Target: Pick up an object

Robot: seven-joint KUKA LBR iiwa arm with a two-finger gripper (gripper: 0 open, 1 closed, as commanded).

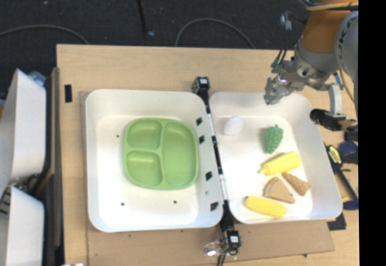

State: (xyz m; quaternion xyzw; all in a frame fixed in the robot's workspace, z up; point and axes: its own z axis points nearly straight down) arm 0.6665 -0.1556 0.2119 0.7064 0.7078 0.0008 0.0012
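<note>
The pincer (274,93) hangs over the far edge of the right bin (250,105), at the end of a grey arm (322,47) with an orange band that reaches in from the right side of the view. Whether it is open or closed cannot be told from this angle, and nothing can be seen in its grip.

Below it, the right bin holds six toy food items, all lying on the white floor of the bin and none touching the pincer. A small white egg-like piece (233,125) lies near the bin's left wall, closest to the pincer. To its right sits a green broccoli-like piece (273,139). Nearer the viewer is a yellow corn cob (280,163), tilted, and just below it are two tan wedge shapes: a larger one (278,190) and a smaller one (297,183) just beside it on the right. A second yellow corn cob (265,206) lies along the near edge of the bin.

The left bin (102,198) sits side by side with the right one, their inner rims meeting. In its middle lies a light green divided plate (161,153) with three compartments.

Both bins rest on a light wooden table (139,66). Beyond the table, the floor is dark, with thin cables (208,23) looping across it.
</note>
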